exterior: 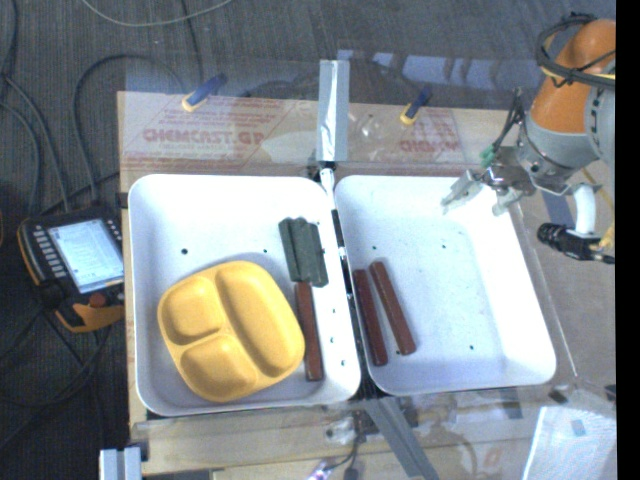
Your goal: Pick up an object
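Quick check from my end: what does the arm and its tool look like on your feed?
The arm is grey with a rounded orange section above the wrist and dark cables looping around it. The tool is small, with pale metallic parts and a green spot near its base.

Behind my two bins, the brown board [230, 133] carries faded red print. On its left stretch I read "CHEMCAST" in capitals, followed by a few more letters that I cannot make out. Farther right on that board, near a blue-and-yellow clamp [416, 106], sits another patch of the same red lettering [430, 144], too blurred and broken for me to read. The handheld pendant [75, 258] left of the bench has a lit screen, but its lines are too small to read.
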{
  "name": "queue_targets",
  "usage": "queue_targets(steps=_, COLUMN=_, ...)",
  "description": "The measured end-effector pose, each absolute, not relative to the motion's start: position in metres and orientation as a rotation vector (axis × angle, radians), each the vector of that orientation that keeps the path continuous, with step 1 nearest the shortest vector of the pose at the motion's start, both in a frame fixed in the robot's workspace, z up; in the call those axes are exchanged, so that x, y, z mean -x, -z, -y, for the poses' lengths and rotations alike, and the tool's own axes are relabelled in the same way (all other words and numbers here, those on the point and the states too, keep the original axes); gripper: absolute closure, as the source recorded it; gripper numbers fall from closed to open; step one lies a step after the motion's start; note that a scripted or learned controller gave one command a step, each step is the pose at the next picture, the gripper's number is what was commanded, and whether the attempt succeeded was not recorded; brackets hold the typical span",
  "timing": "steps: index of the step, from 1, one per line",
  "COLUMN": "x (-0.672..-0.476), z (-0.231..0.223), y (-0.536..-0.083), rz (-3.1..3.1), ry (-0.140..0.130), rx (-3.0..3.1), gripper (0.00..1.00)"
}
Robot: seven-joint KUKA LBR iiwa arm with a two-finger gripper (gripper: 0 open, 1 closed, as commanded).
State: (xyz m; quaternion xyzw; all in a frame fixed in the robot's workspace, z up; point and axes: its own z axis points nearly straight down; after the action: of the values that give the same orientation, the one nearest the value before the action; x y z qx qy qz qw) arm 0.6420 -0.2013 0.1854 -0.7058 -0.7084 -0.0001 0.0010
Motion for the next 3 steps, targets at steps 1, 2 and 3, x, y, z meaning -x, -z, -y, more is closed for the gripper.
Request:
queue_targets(steps=1, x=-0.601, z=0.152, y=-0.164, rz=2.312, ry=-0.005, rx=2.125, gripper=0.00)
queue_targets(steps=2, x=-0.564, z=0.098, y=-0.127, rz=2.472, ry=-0.001, rx=1.934, gripper=0.00)
queue_targets(steps=3, x=-0.521, z=0.101, y=-0.093, rz=2.645, ry=0.015, rx=1.732, gripper=0.00)
